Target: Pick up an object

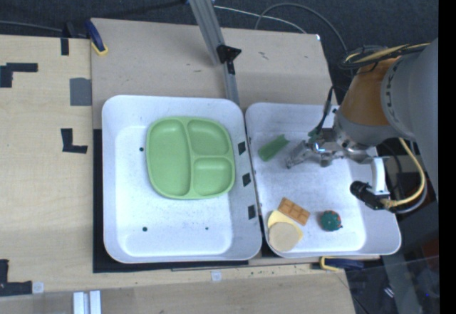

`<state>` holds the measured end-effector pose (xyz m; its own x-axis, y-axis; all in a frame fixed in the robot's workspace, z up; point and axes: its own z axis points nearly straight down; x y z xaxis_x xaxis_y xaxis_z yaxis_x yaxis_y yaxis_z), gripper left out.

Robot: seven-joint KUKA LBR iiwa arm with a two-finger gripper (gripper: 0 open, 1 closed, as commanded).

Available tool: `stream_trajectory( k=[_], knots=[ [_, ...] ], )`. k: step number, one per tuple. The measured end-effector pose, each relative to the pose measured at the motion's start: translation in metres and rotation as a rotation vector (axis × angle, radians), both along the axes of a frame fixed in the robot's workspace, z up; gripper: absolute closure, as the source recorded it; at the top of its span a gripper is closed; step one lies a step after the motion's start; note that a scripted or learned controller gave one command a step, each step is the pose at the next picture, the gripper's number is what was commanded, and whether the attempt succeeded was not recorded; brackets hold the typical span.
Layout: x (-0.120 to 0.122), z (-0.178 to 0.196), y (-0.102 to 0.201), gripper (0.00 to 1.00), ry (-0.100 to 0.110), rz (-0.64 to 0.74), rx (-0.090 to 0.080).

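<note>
My gripper point(293, 161) reaches in from the right over the middle of the right bin point(356, 238), its fingers pointing left. A flat green block point(272, 147) lies just left of the fingertips, slightly farther back, apart from them. Near the bin's front left corner sit a round cream piece point(284, 236) and a tan waffle-like piece point(293, 211) touching it. A small dark green ball with a red spot point(329, 221) rests at the front right. Nothing shows between the fingers.
The left bin point(121, 234) holds a light green divided plate point(190, 157). A grey metal pole point(206, 13) slants down from the top to the bins' shared back edge. Cables loop beside the arm on the right.
</note>
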<state>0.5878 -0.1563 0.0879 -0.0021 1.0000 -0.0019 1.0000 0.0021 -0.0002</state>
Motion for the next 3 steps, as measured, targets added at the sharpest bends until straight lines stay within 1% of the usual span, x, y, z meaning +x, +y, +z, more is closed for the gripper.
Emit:
stream_trajectory(
  k=[1,2,3],
  knots=[
    [0.000,0.011,0.001,1.00,0.001,0.001,0.002],
    [0.000,0.068,-0.008,1.00,-0.004,-0.001,0.000],
    [0.009,0.115,-0.010,1.00,-0.005,0.000,0.000]
  ],
)
